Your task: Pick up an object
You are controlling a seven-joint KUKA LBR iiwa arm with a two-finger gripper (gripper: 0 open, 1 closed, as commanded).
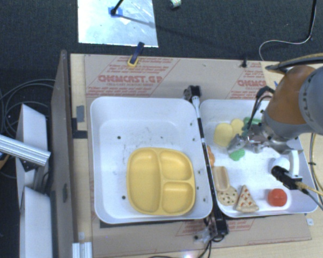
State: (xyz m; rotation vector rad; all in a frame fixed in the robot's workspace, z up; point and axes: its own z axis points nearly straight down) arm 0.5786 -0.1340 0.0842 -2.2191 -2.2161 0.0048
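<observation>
In the right bin (258,211), my gripper (241,142) hangs low near the left side, reaching in from the right. Just under its tip lies a small green object (237,155); whether the tip touches it is not clear. A pale yellow round object (223,134) sits right beside the gripper on its left, with a second yellow piece (237,124) behind it. Nearer the front lie a tan cracker (221,177), a pizza-like wedge (244,199) and a red round object (278,197).
The left bin (113,117) holds a yellow divided plate (161,180). A small orange object (210,156) lies against the divider between the bins. A bit of green (253,123) shows behind the wrist. Cardboard lines the bench under both bins.
</observation>
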